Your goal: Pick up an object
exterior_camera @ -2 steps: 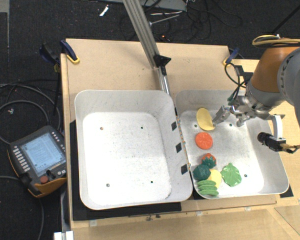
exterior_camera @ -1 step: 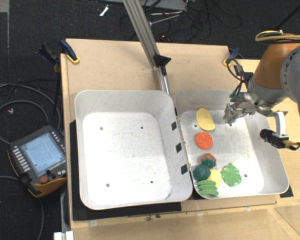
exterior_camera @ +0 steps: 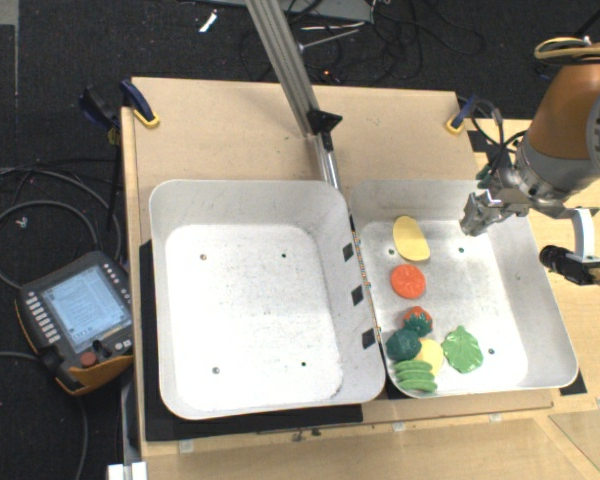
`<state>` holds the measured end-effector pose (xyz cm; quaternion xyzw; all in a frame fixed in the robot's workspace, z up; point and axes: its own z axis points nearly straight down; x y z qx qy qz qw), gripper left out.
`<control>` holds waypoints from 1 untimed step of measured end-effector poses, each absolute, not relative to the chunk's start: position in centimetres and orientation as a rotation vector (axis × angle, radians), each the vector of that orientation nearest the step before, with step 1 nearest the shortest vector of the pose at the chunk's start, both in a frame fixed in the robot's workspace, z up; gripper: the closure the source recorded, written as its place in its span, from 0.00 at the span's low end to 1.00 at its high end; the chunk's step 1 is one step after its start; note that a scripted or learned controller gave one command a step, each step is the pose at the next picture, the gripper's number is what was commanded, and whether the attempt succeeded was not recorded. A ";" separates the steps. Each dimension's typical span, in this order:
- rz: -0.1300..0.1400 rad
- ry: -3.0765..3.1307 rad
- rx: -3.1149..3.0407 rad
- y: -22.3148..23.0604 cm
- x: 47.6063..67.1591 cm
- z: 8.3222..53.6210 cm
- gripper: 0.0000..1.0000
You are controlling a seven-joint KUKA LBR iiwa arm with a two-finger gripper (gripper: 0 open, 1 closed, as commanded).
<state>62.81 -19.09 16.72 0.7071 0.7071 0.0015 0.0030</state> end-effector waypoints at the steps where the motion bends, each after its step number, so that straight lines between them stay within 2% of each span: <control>1: 0.005 2.219 2.212 -19.9 63.6 22.2 1.00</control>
